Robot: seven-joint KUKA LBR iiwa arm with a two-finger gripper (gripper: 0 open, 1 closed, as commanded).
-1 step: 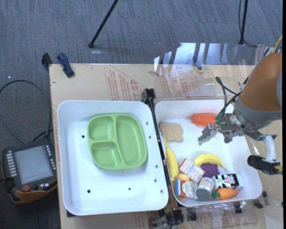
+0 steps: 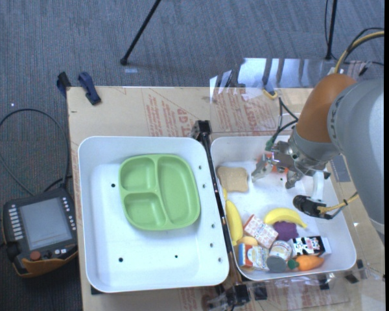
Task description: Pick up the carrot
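The carrot (image 2: 309,262), orange with a green stub at its left end, lies in the front right corner of the right bin (image 2: 345,220), just below a small cow-print carton (image 2: 309,245). My gripper (image 2: 273,173) hangs over the back of that same bin, well behind the carrot and apart from it. It is open with nothing between its fingers (image 2: 256,170).
Around the carrot crowd a tin can (image 2: 279,254), a purple item (image 2: 285,229), two bananas (image 2: 233,220) (image 2: 285,217), small boxes (image 2: 260,230) and a bread slice (image 2: 233,178). The left bin (image 2: 97,238) holds a green divided plate (image 2: 160,191). A black cable connector (image 2: 309,205) hangs below the wrist.
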